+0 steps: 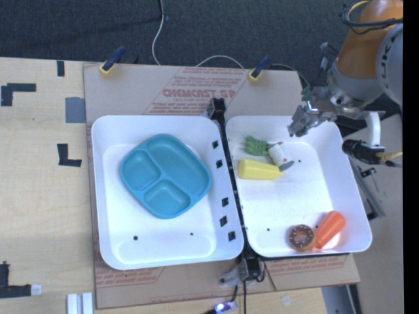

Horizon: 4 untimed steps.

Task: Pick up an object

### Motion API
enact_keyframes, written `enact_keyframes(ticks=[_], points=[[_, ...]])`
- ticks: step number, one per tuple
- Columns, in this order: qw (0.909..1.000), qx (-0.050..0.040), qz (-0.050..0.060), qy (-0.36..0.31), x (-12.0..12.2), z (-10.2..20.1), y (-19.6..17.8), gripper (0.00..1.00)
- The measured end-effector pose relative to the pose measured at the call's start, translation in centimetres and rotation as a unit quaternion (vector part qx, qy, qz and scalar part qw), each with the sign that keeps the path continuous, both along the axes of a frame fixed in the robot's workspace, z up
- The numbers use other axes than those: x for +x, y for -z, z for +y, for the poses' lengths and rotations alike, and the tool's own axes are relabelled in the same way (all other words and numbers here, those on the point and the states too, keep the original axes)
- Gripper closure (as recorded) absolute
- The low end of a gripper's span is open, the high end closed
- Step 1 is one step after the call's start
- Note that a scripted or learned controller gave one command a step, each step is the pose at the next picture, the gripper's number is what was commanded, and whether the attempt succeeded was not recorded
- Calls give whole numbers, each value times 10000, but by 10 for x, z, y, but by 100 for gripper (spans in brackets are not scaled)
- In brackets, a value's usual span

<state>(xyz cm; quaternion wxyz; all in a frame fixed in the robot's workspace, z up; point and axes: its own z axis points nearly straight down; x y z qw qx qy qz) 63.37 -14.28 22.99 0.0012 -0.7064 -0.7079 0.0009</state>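
Worktop (39,195) of pale wood, carrying a brown cardboard sheet (190,90) on which two shallow white bins sit side by side, touching along a black divider. The left bin (108,241) holds a blue sectioned plate (165,174), tilted a little and lying toward the bin's upper middle; bare white floor remains along the near edge and the left side.

The right bin (340,182) holds five small things in two groups. Near the far left part lie a yellow wedge-shaped toy (258,169), a green leafy toy (256,145) just above it, and a small white piece (277,154) beside both. At the near right corner an orange carrot-like toy (329,228) rests against the rim, touching a brown ring doughnut (302,237). The middle of this bin is open floor.

The arm (370,38) reaches in from the right. Its claw (300,127) hangs over the far right part of the right bin, near the far rim, to the right of the green toy and white piece and well apart from the carrot and doughnut. Nothing is seen in the claw; how far it is open cannot be told.
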Motion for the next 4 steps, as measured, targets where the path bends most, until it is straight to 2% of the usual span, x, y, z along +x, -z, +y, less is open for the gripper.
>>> enact_keyframes(ticks=[1, 3, 4], points=[[10000, 8, 17, -23, -13, 59, -3, 100], [10000, 2, 25, -18, -37, 149, 16, 100], [10000, 2, 15, -30, -39, 211, 10, 100]])
